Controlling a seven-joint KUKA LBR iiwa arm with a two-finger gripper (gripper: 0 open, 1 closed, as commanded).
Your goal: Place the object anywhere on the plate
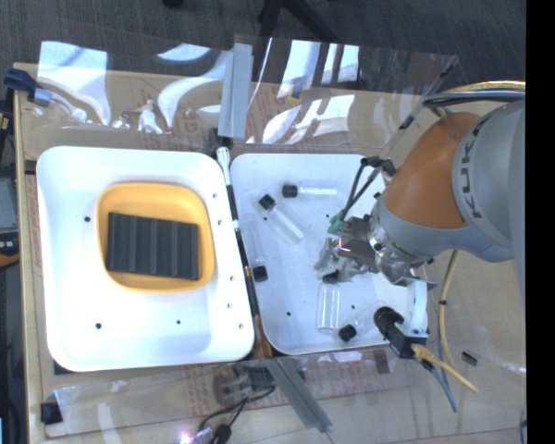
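A yellow plate (154,198) lies in the left white bin (65,303), with a dark ridged rectangular pad (154,246) on its middle. In the right bin (291,336) lie several clear tubes with black caps: one (281,216) near the upper left, one (313,191) by the far wall, one (330,307) toward the front. My gripper (337,258) hangs low over the right bin's middle, just above the front tube. It is seen from above and the wrist hides much of it.
A loose black cap (259,273) lies near the right bin's left wall. The grey arm with its orange band (435,188) covers the bin's right side. Cables (444,368) trail off the front right corner. A divider ridge (236,248) separates the bins.
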